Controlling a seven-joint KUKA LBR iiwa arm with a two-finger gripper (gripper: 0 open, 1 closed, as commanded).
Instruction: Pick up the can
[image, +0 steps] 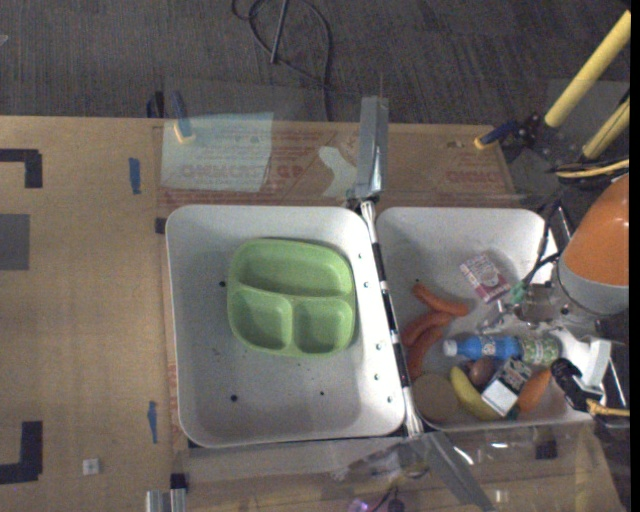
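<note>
Nearest, wedged into the right bin's (440, 232) front-left corner, is a round tan thing that's probably the can (434, 396), though it's blurry. The banana (472, 395) and bottle (500, 348) crowd it, so there's little room there. The gripper (512, 312) hangs over the bottle; can't tell if it's open. The far half is clearer. The green tray (292, 296) sits in the left bin (190, 330).

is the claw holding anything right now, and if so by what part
It cannot be told. The claw sits low in the right bin just above the lying bottle, and its tips blur into the clutter.
</note>
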